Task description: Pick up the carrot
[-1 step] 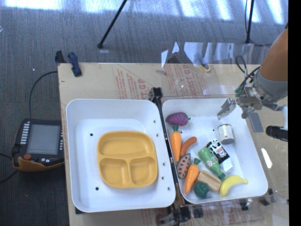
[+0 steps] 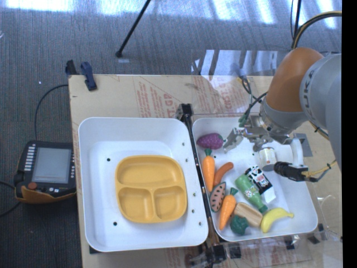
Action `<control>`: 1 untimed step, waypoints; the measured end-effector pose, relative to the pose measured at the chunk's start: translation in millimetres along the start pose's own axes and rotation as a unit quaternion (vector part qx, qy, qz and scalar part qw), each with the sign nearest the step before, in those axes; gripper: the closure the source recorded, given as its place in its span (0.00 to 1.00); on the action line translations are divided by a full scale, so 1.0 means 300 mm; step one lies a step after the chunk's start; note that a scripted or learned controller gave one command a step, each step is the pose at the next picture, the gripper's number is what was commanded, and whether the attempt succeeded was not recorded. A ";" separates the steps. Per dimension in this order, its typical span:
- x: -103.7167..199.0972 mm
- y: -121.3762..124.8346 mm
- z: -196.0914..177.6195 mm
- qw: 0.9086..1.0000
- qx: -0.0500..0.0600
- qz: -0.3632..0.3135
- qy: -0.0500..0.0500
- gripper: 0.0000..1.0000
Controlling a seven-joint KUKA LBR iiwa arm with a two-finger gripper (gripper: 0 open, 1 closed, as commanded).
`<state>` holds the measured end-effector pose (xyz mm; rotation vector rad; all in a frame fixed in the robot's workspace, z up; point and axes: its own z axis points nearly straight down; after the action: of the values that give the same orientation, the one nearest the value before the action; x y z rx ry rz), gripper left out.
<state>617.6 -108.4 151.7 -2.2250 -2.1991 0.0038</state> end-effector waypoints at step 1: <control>0.067 -0.068 0.221 1.000 -0.002 0.011 -0.006 0.00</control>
<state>596.6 -87.6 85.7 -2.2583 -2.1816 0.0132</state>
